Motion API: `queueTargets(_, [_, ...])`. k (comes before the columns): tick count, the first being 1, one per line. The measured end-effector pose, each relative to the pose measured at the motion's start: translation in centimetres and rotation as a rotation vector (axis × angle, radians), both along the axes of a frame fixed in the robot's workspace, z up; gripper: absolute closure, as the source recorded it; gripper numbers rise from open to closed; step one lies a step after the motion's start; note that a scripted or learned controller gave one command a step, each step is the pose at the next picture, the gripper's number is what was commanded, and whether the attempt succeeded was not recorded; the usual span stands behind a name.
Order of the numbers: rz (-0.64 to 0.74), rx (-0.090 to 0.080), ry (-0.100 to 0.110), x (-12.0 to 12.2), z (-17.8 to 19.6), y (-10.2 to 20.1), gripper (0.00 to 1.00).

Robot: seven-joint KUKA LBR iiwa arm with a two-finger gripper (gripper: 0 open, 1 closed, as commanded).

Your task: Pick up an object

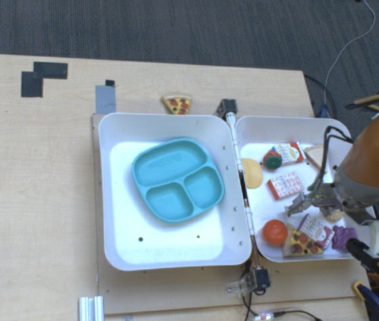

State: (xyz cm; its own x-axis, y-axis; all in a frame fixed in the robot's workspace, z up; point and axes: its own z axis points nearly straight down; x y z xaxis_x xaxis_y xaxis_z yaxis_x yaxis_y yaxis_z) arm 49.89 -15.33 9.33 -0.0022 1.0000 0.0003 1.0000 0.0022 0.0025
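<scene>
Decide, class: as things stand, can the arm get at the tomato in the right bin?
Probably yes. The tomato lies uncovered at the bin's near-left part, with open floor above it, and the gripper hangs just to its right. The pizza toy beside it crowds one side.

Two white bins on a wooden bench, arm over the right one.

The left bin (112, 179) holds a blue three-compartment plate (177, 178), tilted. A pizza-slice toy (177, 103) lies on the bench at the bin's 12 o'clock. In the right bin (270, 129): a yellow piece (251, 172) at 9 o'clock, a red-and-green strawberry-like toy (272, 158) and a red-white packet (286, 184) near the middle, a tomato (275, 231) at 7 o'clock, a pizza-print packet (307, 238) and a purple item (342, 236) at 5 o'clock. The gripper (317, 202) hangs just above the packet.
</scene>
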Motion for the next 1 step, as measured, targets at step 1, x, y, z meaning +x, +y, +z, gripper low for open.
queueTargets(1, [0.002, 0.0, -0.003, 0.16, 1.06, 0.06, 1.0])
